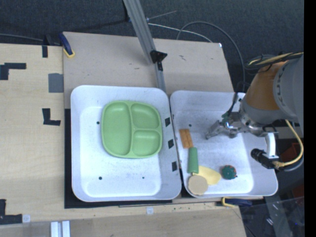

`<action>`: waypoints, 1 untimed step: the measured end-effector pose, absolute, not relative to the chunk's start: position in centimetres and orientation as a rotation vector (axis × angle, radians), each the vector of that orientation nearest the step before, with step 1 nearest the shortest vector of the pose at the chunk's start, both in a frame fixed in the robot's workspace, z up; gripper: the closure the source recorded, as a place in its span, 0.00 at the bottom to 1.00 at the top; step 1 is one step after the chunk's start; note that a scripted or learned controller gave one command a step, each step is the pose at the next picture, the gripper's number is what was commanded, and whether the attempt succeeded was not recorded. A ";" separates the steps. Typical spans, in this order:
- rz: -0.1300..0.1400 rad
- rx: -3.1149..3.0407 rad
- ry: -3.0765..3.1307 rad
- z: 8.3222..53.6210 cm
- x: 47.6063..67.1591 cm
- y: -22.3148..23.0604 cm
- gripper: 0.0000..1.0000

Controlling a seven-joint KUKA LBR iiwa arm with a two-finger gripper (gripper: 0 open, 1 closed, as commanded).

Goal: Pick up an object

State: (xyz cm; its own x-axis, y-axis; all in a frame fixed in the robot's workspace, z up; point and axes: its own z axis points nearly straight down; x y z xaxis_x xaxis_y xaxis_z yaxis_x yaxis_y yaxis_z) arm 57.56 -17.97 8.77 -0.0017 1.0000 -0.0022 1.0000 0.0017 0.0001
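1. The gripper point(213, 131) sits over the middle of the right bin point(256, 181), reaching in from that bin's right edge; its fingers spread apart toward the left with nothing between them.
2. Bare white floor lies all round the gripper's tips, to the far side up to the bin's far rim and to the left up to the orange block point(185, 138).
3. That orange block lies close to the right bin's left wall, and just near of it lies a green cylinder point(192, 160), set lengthwise.
4. The near-left corner of the right bin is crowded: a tan disc point(198, 184) touches a yellow piece point(211, 175), both at the cylinder's near end and close to the near rim.
5. A small dark green ball point(228, 172) rests just right of the yellow piece, with open floor to its right.
6. The left bin point(84, 181) holds a green divided plate point(132, 129), in its far half, leaving bare floor along the near and left edges.
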 end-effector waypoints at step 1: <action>-0.001 2.219 2.225 9.9 57.6 -17.9 1.00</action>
State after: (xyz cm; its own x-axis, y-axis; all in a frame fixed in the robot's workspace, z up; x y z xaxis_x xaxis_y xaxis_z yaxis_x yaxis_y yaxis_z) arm 57.56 -17.89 9.87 -0.0030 1.0000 -0.0003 1.0000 0.0030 -0.0010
